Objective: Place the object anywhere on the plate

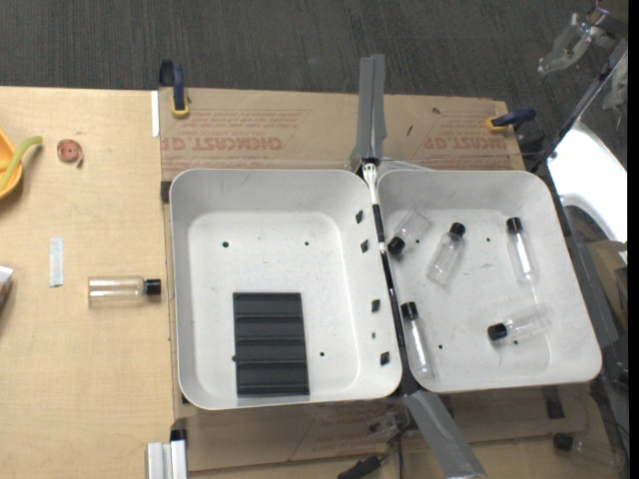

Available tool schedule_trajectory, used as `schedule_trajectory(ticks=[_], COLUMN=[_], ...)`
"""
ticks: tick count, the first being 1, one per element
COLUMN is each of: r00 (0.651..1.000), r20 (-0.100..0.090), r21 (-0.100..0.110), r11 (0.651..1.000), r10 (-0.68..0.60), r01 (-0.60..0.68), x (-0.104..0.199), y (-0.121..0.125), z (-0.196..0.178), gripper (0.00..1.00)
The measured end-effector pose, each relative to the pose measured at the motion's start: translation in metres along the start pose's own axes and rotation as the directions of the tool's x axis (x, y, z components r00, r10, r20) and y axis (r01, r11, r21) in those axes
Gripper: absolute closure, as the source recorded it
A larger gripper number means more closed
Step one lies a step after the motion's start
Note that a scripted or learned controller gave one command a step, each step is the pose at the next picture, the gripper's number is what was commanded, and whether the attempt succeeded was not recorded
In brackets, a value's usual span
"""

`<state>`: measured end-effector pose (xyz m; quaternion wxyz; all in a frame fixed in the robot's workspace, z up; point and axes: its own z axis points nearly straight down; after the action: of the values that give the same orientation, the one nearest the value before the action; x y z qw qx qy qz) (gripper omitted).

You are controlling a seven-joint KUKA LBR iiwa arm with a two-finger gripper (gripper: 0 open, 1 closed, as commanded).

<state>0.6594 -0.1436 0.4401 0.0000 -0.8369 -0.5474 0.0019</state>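
Clear vials [445, 253] in right bin [559, 367]: light, slick; I'd grasp mid-body. Plate [270, 344] waits left. End effector [574, 43] state: cannot tell.

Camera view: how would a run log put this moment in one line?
black ribbed rectangular plate: left white bin | five clear black-capped vials: right white bin | sixth vial: wooden bench | placing: not done

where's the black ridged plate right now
The black ridged plate lies in the left bin, near its front edge, across the divider from the bottles in the right bin.
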Motion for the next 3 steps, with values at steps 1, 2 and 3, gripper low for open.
schedule_trajectory(ticks=[1,2,3], r00=[0.998,0.987,0.942], r20=[0.0,-0.001,0.0], r21=[0.0,0.001,0.002], r11=[0.998,0.987,0.942], r10=[0.065,0.159,0.335], r01=[-0.065,-0.159,-0.335], x=[-0.053,-0.106,-0.046], y=[0.023,-0.068,-0.022], z=[0.001,0.0,0.001], gripper=[0.0,0.0,0.0])
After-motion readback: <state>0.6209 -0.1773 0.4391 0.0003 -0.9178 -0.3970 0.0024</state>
